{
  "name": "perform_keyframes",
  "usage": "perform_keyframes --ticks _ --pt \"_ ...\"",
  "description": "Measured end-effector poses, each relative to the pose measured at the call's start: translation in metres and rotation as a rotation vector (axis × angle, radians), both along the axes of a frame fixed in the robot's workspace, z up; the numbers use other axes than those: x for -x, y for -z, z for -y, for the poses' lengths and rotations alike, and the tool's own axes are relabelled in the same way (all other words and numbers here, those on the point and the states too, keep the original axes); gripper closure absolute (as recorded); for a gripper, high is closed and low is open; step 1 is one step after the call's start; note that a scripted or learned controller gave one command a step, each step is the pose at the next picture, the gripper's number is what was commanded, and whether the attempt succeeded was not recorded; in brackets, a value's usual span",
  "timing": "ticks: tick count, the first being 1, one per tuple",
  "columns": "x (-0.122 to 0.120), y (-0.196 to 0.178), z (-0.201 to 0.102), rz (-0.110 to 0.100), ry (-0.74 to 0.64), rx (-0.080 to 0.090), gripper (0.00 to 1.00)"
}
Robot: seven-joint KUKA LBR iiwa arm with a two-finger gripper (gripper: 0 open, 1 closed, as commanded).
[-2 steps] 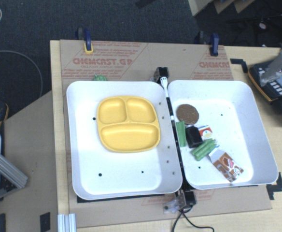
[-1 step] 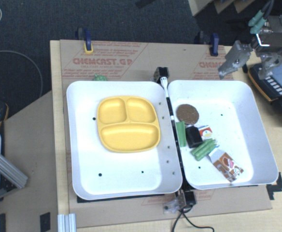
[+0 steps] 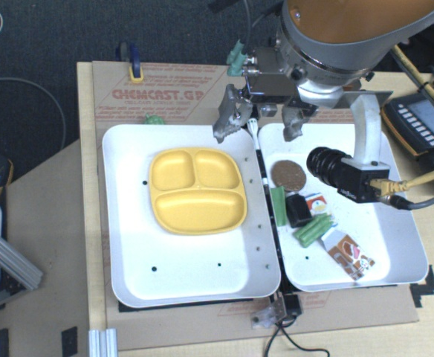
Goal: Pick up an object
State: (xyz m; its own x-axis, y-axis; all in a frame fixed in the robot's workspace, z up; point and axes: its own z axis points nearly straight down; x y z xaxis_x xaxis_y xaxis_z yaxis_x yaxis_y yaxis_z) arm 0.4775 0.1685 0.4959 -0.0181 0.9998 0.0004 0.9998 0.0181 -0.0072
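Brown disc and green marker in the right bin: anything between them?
Yes. In the camera view a small black block lies between the brown disc and the green marker, with a red-and-white packet just to its right.

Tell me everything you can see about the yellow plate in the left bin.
The yellow plate is a rounded rectangle of glossy, plastic-looking material, split by raised ridges into three compartments: two small ones toward the far side and one long one along the near side. All three look bare. It lies flat and right side up on the floor of the left bin, in the bin's upper middle, slightly rotated. Nothing rests on it, and the end effector hangs beyond its far right corner, apart from it.
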Motion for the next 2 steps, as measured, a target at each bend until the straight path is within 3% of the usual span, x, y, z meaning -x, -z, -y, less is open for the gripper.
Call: perform_keyframes --ticks 1,2 --pt "-0.002 -0.014 0.009 0.009 0.016 -0.001 1.00" --pt "-0.001 0.065 0.030 -0.003 0.021 0.004 1.00"
